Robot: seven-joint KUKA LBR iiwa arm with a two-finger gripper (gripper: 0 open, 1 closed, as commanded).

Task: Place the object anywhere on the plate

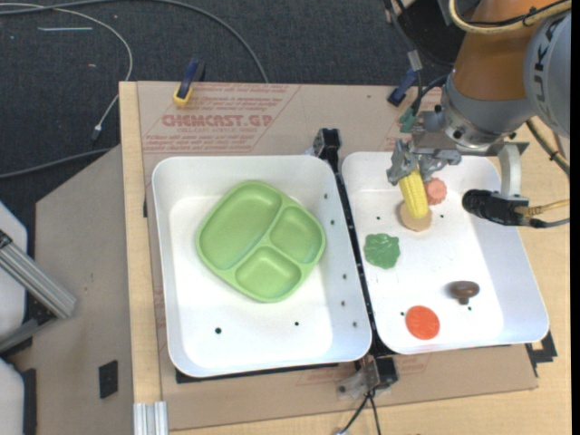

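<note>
On the table sit two white bins side by side, and the arm comes in from the right, grey with its orange band, hanging over the far end of the right bin. Left bin carries the green plate, three compartments, lying tilted near the middle of the bin. Over in the right bin, the gripper is down on the corn, and the yellow cob stands upright with its top tucked between the fingers, which are closed around it; its base looks to rest on a small tan disc on the bin floor. Just beside the corn on the right, a small pink piece. Nearer the camera, a green leafy toy close to the divider, then a brown mushroom toward the right wall, and an orange-red round piece by the near edge. Corn and plate are well apart, in separate bins.
</note>
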